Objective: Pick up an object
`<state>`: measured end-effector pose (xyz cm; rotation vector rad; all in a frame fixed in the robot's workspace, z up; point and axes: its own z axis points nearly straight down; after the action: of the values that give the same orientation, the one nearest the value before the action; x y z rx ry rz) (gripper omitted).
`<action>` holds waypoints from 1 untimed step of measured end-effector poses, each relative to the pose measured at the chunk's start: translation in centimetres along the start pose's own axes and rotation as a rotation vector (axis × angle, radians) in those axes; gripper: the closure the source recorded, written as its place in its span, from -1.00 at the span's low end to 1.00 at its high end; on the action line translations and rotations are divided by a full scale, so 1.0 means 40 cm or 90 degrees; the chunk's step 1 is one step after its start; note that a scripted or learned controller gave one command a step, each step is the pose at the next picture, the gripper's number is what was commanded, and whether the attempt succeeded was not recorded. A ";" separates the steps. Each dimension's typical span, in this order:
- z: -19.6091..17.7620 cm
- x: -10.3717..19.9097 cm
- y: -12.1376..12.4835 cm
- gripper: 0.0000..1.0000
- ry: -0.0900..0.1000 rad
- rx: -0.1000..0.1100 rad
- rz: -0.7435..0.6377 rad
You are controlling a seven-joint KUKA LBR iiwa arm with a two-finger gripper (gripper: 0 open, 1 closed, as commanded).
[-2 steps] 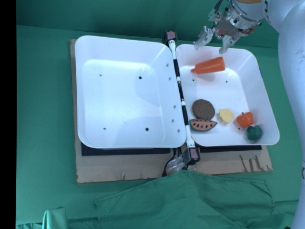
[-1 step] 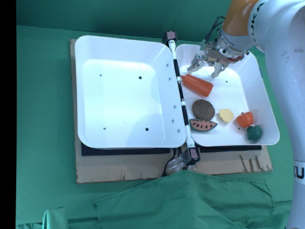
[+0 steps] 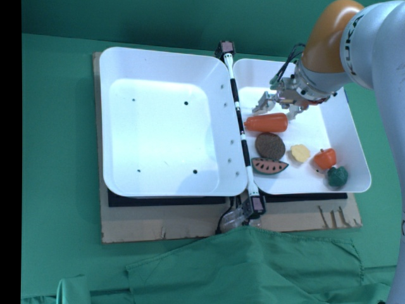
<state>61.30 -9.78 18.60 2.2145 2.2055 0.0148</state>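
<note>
Carrot point(image 3: 266, 123) just below jaws, right bin point(image 3: 354, 138)

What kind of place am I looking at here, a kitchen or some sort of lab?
Most likely a robotics lab bench set up for grasping trials, not a kitchen. A grey arm reaches over two white bins, the food is toys such as a watermelon slice, and green cloth covers the bench.
</note>
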 end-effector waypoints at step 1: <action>-0.254 0.050 0.028 -1.00 0.002 0.001 -0.003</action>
<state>62.23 -7.76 28.77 2.2119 2.2129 0.0158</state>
